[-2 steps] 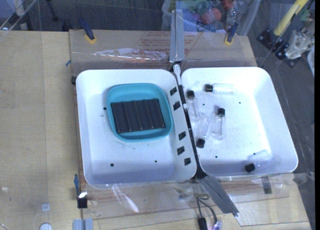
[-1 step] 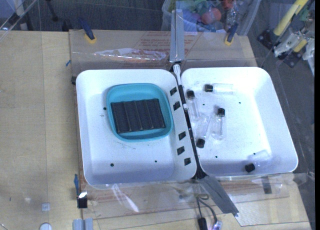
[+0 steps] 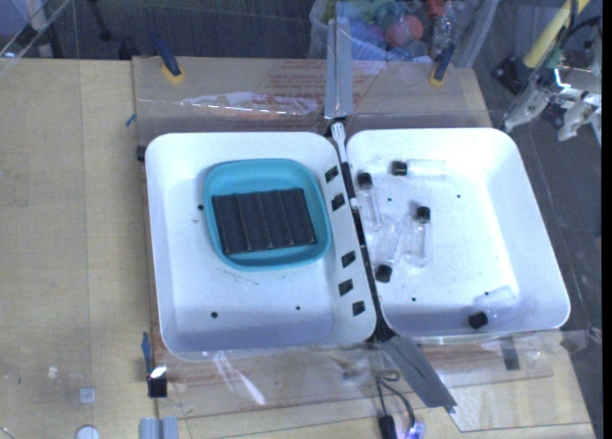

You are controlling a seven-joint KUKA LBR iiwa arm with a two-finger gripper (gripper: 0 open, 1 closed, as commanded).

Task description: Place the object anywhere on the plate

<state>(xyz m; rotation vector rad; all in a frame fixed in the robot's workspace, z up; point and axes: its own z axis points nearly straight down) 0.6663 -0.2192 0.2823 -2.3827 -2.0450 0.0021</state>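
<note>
**Op:** Currently logging the pick step as not yet done. The plate (image 3: 216,184), teal, sits in the left bin (image 3: 177,265) with a dark ridged insert (image 3: 263,220) lying in it and nothing else on it. The candidate objects are small clear vials with black caps, all in the right bin (image 3: 507,217).

**Obs:** Which vial is the target?

**Op:** I judge that open; the task names none. One vial (image 3: 418,169) lies on its side near the far wall. A second vial (image 3: 418,231) is mid-bin. A third vial (image 3: 490,310) sits in the near right corner. At least two more black caps lie close to the divider between the bins.

**Obs:** Gripper?

**Op:** Pale hardware at the upper right, outside the bins, is what I take for the gripper (image 3: 559,107). It is well apart from every vial. I cannot tell how far it is open, nor whether it has hold of anything.

**Obs:** Next move?

**Op:** In my judgement, a descent over one vial, squarely across its body, then a carry over the divider to the plate. The mid-bin vial looks freest of walls.

**Obs:** Hard to read?

**Op:** The glass is nearly lost against the white floor; only the caps mark each vial. Near the divider I cannot separate vial bodies from glare. The gripper is cut by the frame edge.
</note>
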